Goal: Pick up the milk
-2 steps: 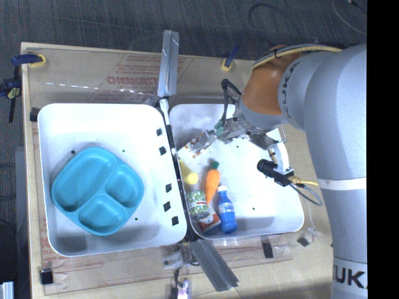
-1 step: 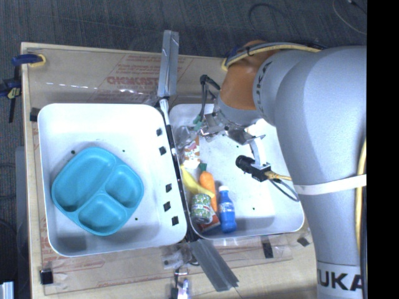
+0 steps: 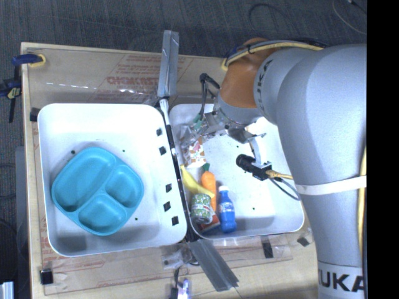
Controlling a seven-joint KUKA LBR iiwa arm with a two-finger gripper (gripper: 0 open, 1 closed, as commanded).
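Camera view: the grey arm's two-finger gripper (image 3: 201, 128) noses into the right white bin's (image 3: 283, 212) far corner, above the small printed milk carton (image 3: 196, 151); its grip unreadable.

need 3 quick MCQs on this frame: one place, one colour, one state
1. Where is the sectioned tray?
A. left bin
B. right bin
C. on the bench

2. What colour is the bottle at the right bin's near edge?
A. red
B. blue
C. green

3. How does the carrot lie relative to the banana?
A. in the other bin
B. far across the bin
C. right beside it

Answers: 1 A, the tray sits inside the left bin. 2 B, the body is blue with a white cap. 3 C, they lie side by side at the bin's left wall.
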